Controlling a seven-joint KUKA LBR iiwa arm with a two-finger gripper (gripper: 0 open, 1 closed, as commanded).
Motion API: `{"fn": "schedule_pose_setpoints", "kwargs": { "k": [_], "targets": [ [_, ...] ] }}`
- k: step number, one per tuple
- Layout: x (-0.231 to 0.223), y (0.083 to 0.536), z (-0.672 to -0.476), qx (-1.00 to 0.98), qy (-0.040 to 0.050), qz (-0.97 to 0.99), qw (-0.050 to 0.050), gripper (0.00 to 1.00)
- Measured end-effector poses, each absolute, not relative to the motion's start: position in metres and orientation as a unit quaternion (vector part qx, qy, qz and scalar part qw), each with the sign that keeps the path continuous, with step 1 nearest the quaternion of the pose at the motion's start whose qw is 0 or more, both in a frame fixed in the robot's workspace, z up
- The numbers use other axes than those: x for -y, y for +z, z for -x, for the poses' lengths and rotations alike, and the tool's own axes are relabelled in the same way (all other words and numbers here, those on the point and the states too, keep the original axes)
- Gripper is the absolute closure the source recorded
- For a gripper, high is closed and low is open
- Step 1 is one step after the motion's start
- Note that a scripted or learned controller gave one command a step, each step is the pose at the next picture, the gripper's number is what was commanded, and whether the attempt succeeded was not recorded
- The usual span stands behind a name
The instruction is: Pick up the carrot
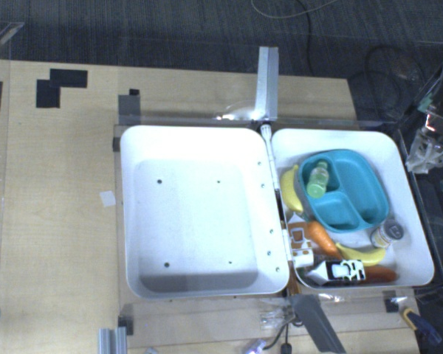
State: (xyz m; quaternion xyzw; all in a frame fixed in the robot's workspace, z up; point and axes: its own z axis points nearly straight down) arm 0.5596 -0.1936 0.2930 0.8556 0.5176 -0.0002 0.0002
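Camera view: carrot [320, 237] beside blue tray [347, 190].

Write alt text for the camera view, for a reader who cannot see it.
An orange carrot lies in the right white bin, crowded between a blue divided tray and two bananas. A small green bottle rests in the tray, with a small jar beside it. The left white bin adjoins it on a wooden bench.
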Motion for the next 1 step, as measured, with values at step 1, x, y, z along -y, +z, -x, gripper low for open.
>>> {"fn": "schedule_pose_setpoints", "kwargs": {
  "k": [1],
  "targets": [
    [0.1950, 0.3330, -0.5853, -0.389, 0.0007, -0.921, 0.001, 1.00]
  ]
}}
